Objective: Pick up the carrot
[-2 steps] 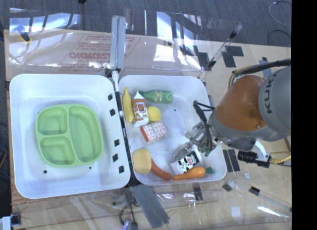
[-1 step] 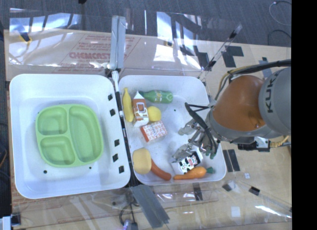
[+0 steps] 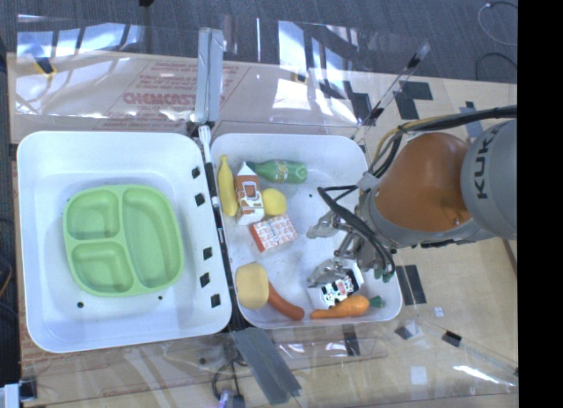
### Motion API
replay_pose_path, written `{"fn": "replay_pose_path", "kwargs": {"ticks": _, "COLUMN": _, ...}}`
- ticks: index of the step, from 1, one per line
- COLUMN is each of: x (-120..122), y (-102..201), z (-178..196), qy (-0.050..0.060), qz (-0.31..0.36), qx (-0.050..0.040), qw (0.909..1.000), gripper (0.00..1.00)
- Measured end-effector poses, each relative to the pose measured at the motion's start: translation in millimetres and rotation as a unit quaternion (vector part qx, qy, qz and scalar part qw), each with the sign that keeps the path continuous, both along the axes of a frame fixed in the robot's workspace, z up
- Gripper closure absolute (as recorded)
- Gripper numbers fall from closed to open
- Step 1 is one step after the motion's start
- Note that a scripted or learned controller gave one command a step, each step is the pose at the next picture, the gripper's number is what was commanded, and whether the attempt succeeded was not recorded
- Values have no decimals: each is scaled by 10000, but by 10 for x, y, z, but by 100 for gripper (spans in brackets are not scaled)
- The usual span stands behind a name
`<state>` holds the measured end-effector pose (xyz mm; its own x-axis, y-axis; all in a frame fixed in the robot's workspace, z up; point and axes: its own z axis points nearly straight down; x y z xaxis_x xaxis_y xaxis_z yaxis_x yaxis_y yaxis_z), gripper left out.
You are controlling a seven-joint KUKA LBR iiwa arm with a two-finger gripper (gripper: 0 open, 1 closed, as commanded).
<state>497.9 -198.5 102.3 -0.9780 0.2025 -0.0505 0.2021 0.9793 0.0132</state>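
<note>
The carrot (image 3: 343,309), orange with a green tip on its right end, lies along the front wall of the right bin (image 3: 352,153), near that bin's front right corner. My gripper (image 3: 322,251) hangs over the right half of the same bin, just behind the carrot and apart from it. It is open, with bare bin floor between its fingers. Its near finger (image 3: 327,272) stands over a black-and-white patterned item (image 3: 334,293) that lies right behind the carrot.
The right bin also holds a banana (image 3: 226,186), a green bottle (image 3: 280,171), a lemon (image 3: 274,201), two small cartons (image 3: 274,234), a yellow potato-like piece (image 3: 252,284) and a reddish sausage-like piece (image 3: 283,303). A green divided plate (image 3: 123,241) lies in the left bin.
</note>
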Motion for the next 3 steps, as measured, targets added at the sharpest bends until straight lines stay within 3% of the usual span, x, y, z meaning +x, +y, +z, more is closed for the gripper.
{"fn": "replay_pose_path", "kwargs": {"ticks": 1, "x": -173, "y": -88, "z": 112, "qy": 230, "qz": 382, "qx": -18, "qw": 9990, "gripper": 0}}
{"fn": "replay_pose_path", "kwargs": {"ticks": 2, "x": 317, "y": -128, "z": 1060, "qy": 252, "qz": 567, "qx": -30, "qw": 9981, "gripper": 0}}
{"fn": "replay_pose_path", "kwargs": {"ticks": 3, "x": -199, "y": -114, "z": 478, "qy": 272, "qz": 347, "qx": -14, "qw": 9990, "gripper": 0}}
